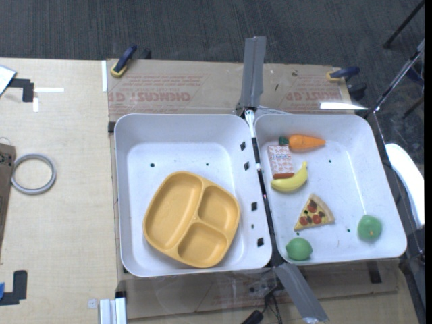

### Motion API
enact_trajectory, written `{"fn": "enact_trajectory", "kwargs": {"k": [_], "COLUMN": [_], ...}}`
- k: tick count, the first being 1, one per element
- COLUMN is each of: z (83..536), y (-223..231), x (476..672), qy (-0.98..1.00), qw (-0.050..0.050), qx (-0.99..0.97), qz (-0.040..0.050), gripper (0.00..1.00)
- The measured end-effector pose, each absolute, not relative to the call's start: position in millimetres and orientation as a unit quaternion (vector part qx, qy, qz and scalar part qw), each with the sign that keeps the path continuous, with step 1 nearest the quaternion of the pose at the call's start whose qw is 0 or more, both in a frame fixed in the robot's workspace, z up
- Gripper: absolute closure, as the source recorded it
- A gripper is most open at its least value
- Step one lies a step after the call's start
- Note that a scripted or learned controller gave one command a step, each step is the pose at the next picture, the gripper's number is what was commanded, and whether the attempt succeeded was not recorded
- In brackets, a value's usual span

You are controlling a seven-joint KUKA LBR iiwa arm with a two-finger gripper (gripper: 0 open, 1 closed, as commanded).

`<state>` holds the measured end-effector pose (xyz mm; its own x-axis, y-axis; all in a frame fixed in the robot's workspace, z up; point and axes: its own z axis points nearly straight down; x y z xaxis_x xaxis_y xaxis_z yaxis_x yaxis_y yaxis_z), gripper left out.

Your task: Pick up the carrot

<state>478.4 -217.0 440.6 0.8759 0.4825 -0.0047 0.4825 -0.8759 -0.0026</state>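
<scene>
**What you cannot make out here**

The small carton [280, 160] beside the banana [291, 180] carries print too fine for you to read, and the banana's upper edge covers its lower end. On the left, a dark object [5, 174] is cut by the picture's edge, so you cannot tell what it is. A white rounded shape [405, 171] past the right bin's rim [378, 140] is blurred. At the bottom edge, a grey strip [304, 299] and black cables [260, 312] run out of sight.

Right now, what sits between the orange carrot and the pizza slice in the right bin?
In the camera view, the yellow banana lies between the orange carrot and the pizza slice, beside a small red-and-white carton.
</scene>
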Motion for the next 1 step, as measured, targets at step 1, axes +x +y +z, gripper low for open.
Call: {"fn": "enact_trajectory", "kwargs": {"k": [1], "z": [440.3], "y": [-221.9], "x": [478.3], "qy": [-0.141], "qw": [0.0], "qx": [-0.99], "qz": [0.0026], "gripper": [0.0]}}
